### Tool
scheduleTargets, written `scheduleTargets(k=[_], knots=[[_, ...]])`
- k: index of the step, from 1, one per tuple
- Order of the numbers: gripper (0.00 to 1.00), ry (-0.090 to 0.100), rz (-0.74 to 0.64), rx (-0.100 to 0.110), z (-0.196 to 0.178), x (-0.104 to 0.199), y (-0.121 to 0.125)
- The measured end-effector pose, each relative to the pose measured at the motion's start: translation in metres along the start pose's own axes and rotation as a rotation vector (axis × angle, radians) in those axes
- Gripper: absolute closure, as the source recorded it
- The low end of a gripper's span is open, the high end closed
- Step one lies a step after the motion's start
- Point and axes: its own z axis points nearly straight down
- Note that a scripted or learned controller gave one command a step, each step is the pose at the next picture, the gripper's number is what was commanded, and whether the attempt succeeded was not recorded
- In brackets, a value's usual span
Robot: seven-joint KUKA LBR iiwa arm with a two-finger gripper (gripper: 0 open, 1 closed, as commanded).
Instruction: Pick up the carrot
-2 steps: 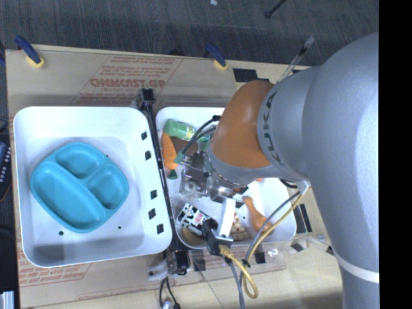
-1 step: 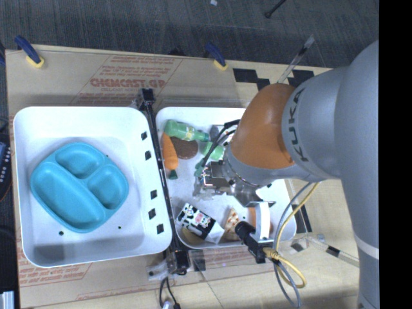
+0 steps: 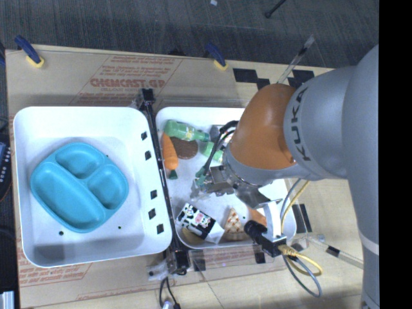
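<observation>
Tabletop (image 3: 58, 282): cardboard-covered surface with red print, lying under both bins; its near edge runs along the bottom of the frame.
Cables (image 3: 302, 262): yellow and grey leads, lower right of the frame, just outside the right bin.
Right bin (image 3: 193, 113): shallow white tray, centre of the frame, largely covered by the arm.
Black-and-white carton (image 3: 195, 219): patterned like a cow, lower part of the right bin, near its lower left corner.
Pizza slice (image 3: 234, 222): toy wedge just right of the carton, at the bin's lower edge.
Claw (image 3: 207, 184): middle of the right bin, below and right of the carrot, apart from it; whether it is wide or narrow cannot be told.
Arm (image 3: 309, 127): grey with an orange band, entering from the right of the frame.
Carrot (image 3: 169, 154): orange, lying lengthwise against the left wall of the right bin, in its upper half, untouched.
Brown disc (image 3: 187, 149): just right of the carrot.
Green bottle (image 3: 185, 132): on its side, above the carrot, near the bin's upper edge.
Left bin (image 3: 26, 172): white tray, left of the frame.
Blue plate (image 3: 78, 184): three-compartment dish in the left bin.
Blue clamps (image 3: 29, 50): on the tabletop's far edge, upper frame.
</observation>
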Motion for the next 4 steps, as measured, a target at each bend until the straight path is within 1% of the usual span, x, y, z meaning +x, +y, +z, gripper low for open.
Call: scheduleTargets(k=[1, 2, 3, 4], knots=[[1.00, 0.000, -0.247, 0.001, 0.000, -0.004, 0.000], [1.00, -0.004, -0.256, -0.003, 0.049, -0.119, -0.013], [1.00, -0.003, 0.050, -0.018, 0.094, -0.122, -0.007], [1.00, -0.005, -0.004, -0.015, 0.096, -0.165, -0.013]])
